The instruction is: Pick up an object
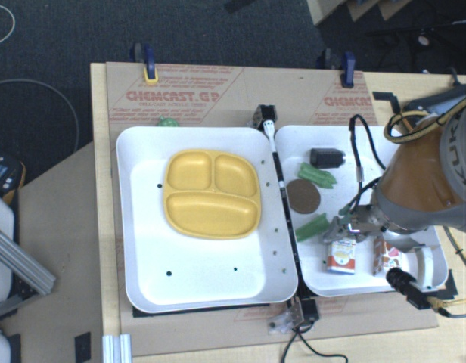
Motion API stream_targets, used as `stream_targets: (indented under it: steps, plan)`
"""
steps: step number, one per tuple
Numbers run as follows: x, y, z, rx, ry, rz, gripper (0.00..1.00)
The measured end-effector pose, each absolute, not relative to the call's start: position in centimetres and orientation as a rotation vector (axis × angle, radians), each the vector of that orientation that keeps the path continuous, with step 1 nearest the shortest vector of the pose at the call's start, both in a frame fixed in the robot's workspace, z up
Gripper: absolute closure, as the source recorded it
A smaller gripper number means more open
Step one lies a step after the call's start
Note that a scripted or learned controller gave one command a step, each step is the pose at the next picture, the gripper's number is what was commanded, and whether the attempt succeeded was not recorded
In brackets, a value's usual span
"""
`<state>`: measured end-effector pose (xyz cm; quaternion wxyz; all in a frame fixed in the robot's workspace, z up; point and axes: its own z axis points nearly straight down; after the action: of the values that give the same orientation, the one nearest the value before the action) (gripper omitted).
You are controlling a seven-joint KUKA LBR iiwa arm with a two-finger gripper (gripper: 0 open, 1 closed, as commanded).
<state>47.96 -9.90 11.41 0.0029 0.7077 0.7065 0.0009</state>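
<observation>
The left bin (pixel 135 225) has loads of free floor: the only thing in it is a yellow divided plate (pixel 212 193) sitting in the upper middle, so the whole lower half and the strips along the left and front walls are bare white. The right bin (pixel 293 146) is the crowded one. The two bins butt up against each other with a dark seam strip (pixel 282 195) running down between them, and the green stuff sits pretty close to that shared wall. In the right bin there's a black block (pixel 327 157) near the back, a green pod (pixel 317 175) just in front of it, a brown disc (pixel 302 196) touching or nearly touching that pod, then a second green piece (pixel 312 227) lying at a slant lower down. Just right of that is a small carton with a red and white label (pixel 341 257), and a red and white packet (pixel 387 257) beside it near the front wall. The arm (pixel 422 180) comes in from the right and covers most of that bin's right side, cables looping over the top. The gripper (pixel 346 231) is down low right above the carton and next to the tip of the slanted green piece; honestly I can't tell whether it's spread or closed, the wrist hides it. Not much elbow room around there, things are packed in on three sides.
</observation>
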Motion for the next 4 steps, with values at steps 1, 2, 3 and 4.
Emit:
stream_targets:
  steps: [1,2,3,4]
  plan:
    - [48.0,-9.9,12.4,2.218,2.214,0.004,1.0]
    - [48.0,-9.9,13.3,2.218,2.213,0.004,1.0]
    - [48.0,-9.9,14.3,2.216,2.212,0.005,1.0]
    - [53.2,-5.3,18.7,2.209,2.226,0.008,1.0]
